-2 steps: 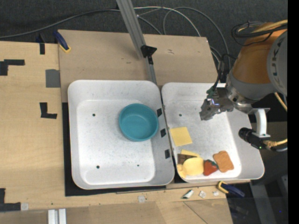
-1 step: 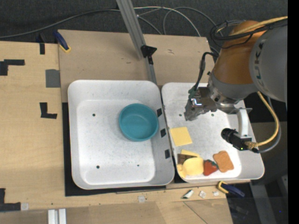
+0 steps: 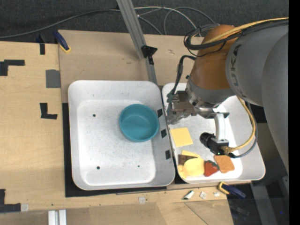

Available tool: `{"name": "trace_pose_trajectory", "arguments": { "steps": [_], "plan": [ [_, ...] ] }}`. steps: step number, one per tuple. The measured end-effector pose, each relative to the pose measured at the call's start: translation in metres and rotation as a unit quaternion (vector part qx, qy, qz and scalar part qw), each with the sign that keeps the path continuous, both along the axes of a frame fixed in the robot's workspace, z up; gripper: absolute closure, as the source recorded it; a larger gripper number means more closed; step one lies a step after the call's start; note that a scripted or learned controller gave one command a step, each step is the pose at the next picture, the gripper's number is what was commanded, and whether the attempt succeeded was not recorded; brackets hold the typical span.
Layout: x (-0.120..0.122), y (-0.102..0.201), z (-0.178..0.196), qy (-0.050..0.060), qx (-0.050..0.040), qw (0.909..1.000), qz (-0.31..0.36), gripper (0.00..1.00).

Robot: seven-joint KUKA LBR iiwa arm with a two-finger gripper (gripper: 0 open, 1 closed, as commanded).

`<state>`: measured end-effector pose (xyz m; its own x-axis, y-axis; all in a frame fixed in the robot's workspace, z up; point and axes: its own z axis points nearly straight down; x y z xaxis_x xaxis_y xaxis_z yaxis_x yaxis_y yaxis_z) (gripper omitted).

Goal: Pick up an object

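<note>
Hanging over the right bin [image 3: 253, 172], near its far left corner: grey arm [image 3: 262, 55] with orange band [image 3: 213, 64], tool [image 3: 180, 108] at its end. Cannot tell how the tool stands; too dark and crowded there to read.

Left of the tool, in the left bin [image 3: 84, 172]: a teal bowl [image 3: 138, 122], upright, well apart from everything else. Probably stiff plastic, light, smooth and a bit slippery; best taken by pinching the rim wall, not across the full width.

Just beneath and nearer than the tool: a flat yellow square [image 3: 181, 137], likely thin and hard to get under; an edge grip at most. Further toward the near rim: a yellow lump [image 3: 191, 167], a red piece [image 3: 210, 169] and an orange piece [image 3: 225, 163], bunched and touching. Probably light toy food, small enough to pinch across the middle, though crowding risks nudging neighbours.

Faint raised lettering on the arm's housing, too indistinct to read. No other labels legible.
</note>
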<state>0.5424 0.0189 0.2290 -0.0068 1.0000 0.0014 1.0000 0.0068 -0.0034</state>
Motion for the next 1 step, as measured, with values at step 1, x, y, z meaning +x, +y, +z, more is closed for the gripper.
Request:
{"name": "trace_pose_trajectory", "arguments": {
  "steps": [1],
  "plan": [
    [0.0052,0.0439,0.0019,-0.001,-0.0001,1.0000,0.000,1.00]
  ]
}}
